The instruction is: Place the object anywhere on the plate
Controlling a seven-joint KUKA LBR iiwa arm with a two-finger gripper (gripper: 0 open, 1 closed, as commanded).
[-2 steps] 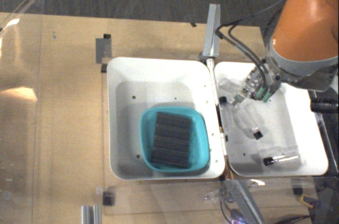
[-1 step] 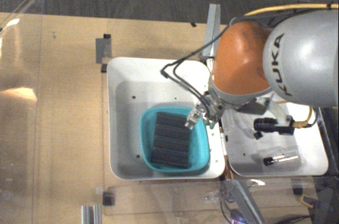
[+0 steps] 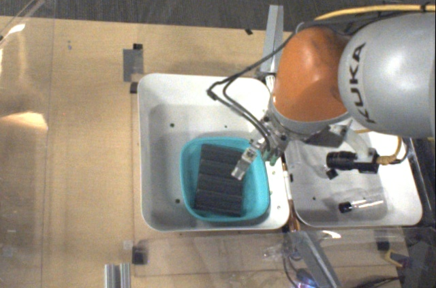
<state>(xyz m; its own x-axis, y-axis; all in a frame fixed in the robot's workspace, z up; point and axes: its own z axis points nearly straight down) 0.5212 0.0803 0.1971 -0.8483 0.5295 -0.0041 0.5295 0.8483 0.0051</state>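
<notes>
A turquoise plate [image 3: 191, 161] lies in the left bin [image 3: 157, 116], toward its front right. On the plate rests a black ridged block [image 3: 216, 183], lying flat and covering much of the plate's middle. My gripper [image 3: 245, 161] hangs over the plate's right side, its tip at the block's upper right edge. The orange band and grey wrist hide what is behind it. I cannot make out whether the tip touches the block.
The right bin [image 3: 402, 212] holds a small clear tube with a dark end [image 3: 361, 205] near its front. The arm's bulk covers the divide between the two bins. Bare wooden bench lies to the left of the bins.
</notes>
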